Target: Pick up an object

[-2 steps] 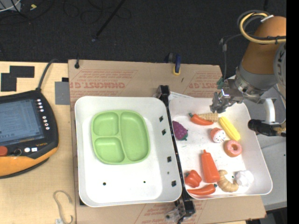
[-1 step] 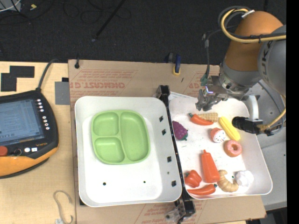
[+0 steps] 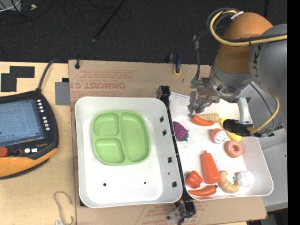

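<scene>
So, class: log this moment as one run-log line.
gripper: above right bin, far end | nearest: red chili | held: nothing seen | green tray: left bin

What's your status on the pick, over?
Gripper low over right bin, far end, nothing seen between fingers. Nearest item: red chili pepper, just below it. Purple grapes alongside, apart.

Two white bins [image 3: 89, 182], one green divided plate [image 3: 120, 138], one purple grape bunch [image 3: 180, 131], one doughnut [image 3: 233, 149], one orange bottle [image 3: 209, 167], one croissant [image 3: 227, 182], one teach pendant [image 3: 23, 132].
</scene>
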Robot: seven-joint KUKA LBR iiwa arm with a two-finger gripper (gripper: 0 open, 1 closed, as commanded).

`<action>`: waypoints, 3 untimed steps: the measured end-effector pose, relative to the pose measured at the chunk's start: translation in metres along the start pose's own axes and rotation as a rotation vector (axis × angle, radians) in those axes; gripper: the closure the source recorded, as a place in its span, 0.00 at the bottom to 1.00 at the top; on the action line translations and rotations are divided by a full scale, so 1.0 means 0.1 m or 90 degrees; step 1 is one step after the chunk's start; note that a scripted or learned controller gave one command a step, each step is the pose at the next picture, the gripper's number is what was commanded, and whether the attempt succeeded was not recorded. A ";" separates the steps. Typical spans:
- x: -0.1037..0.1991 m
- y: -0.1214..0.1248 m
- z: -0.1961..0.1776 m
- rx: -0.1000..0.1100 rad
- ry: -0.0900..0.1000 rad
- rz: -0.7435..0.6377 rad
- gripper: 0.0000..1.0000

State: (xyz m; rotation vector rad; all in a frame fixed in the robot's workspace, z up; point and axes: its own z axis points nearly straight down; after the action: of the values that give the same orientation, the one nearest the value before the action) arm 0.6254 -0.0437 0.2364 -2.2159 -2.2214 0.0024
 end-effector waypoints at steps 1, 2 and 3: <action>0.08 0.01 0.02 0.000 -0.001 0.001 1.00; -0.05 -0.04 0.15 0.001 -0.002 0.002 1.00; -0.01 -0.04 0.17 0.000 -0.001 0.002 1.00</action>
State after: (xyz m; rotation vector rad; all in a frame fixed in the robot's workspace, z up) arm 0.6210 -0.0448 0.2190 -2.2206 -2.2186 0.0045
